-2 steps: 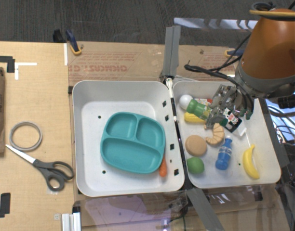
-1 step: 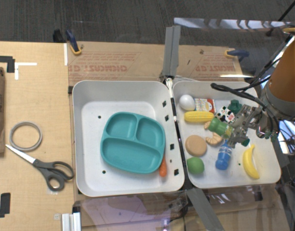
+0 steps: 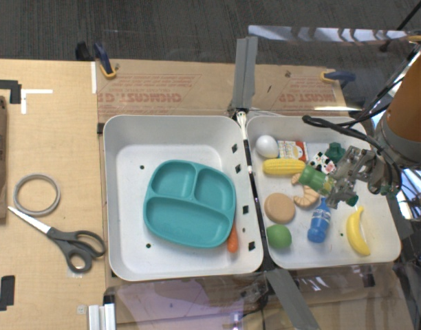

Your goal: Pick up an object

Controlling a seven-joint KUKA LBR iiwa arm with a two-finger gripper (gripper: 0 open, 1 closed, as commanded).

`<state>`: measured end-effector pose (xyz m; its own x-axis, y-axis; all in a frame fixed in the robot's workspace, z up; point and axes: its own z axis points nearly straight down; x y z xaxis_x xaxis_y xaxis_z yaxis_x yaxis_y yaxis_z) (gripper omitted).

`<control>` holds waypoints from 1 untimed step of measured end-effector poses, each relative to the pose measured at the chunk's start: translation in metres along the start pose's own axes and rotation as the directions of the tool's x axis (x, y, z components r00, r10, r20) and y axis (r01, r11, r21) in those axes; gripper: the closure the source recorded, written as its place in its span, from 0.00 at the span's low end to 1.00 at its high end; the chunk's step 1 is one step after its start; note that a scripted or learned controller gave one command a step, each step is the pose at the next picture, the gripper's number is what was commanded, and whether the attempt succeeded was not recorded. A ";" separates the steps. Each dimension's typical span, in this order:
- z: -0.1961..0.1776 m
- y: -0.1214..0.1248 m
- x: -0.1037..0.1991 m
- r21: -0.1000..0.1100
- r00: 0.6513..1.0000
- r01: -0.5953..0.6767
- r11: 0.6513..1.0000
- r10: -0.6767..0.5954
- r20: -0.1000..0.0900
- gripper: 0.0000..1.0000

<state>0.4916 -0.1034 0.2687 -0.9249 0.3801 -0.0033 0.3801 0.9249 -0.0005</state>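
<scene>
Green can [image 3: 311,178] on its side, middle of the right bin [image 3: 386,253], touching the gripper [image 3: 340,182] on its right; grip not clear, gripper state impossible to tell. Packed around it: corn cob [image 3: 283,166] and white ball [image 3: 266,145] to upper left, croissant [image 3: 307,197] and tan bun [image 3: 280,208] to lower left, blue bottle [image 3: 319,225] just below, lime [image 3: 278,236] at the bin's lower left, banana [image 3: 357,232] at lower right. Little bare floor there, mostly along the lower rim. Left bin [image 3: 124,150] roomier: teal divided plate [image 3: 190,203] in the centre, carrot [image 3: 232,240] against its right wall. Outside the bins, pale bench with scissors [image 3: 66,240] and tape roll [image 3: 36,193] at far left, cardboard sheet [image 3: 169,91] behind, dark carpet along the top of the frame.
</scene>
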 end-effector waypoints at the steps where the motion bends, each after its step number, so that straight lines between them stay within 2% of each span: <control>1: 0.000 0.000 0.000 0.000 1.000 0.000 1.000 0.000 0.000 0.00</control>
<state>0.4916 -0.1034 0.2687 -0.9249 0.3801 -0.0033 0.3801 0.9250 -0.0006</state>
